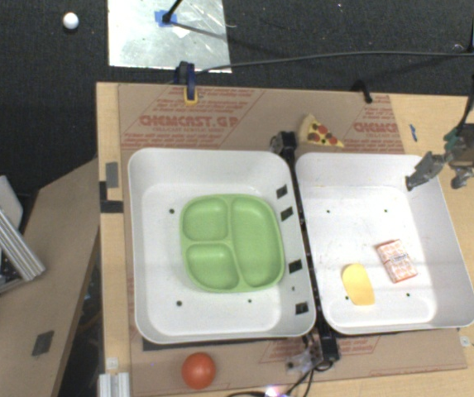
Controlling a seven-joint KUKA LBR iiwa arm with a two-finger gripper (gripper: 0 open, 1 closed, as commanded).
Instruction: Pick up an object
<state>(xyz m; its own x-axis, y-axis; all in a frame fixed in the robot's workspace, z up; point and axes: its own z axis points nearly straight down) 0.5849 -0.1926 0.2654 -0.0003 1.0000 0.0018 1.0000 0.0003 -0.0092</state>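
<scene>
Brown cardboard printed with red lettering covers the bench point(245, 114), and on it the two white bins sit side by side, their inner rims touching along a line of black clips. The left bin point(150, 222) holds a green divided plate point(232, 242) with three compartments, lying flat near the middle with bare white floor around it on every side. The right bin point(369, 197) has most of its floor bare, above all the upper half and the left side; its two objects lie low, towards the near rim. A yellow oblong piece point(357, 284) rests just left of centre there, and a small pink-and-white packet point(395, 260) lies beside it to the right, tilted, the two close but apart and both well off the bin walls.

The gripper point(439, 174) hangs at the right bin's upper right corner, over the rim, well apart from both objects; its two fingers point(423, 172) look spread with nothing between them.

Outside the bins, a pizza-slice toy point(320, 132) lies on the cardboard just above the rims' meeting point, an orange-red ball point(198, 370) sits below the left bin's near edge, and a small white ball point(71, 21) rests on the dark floor at the upper left.
</scene>
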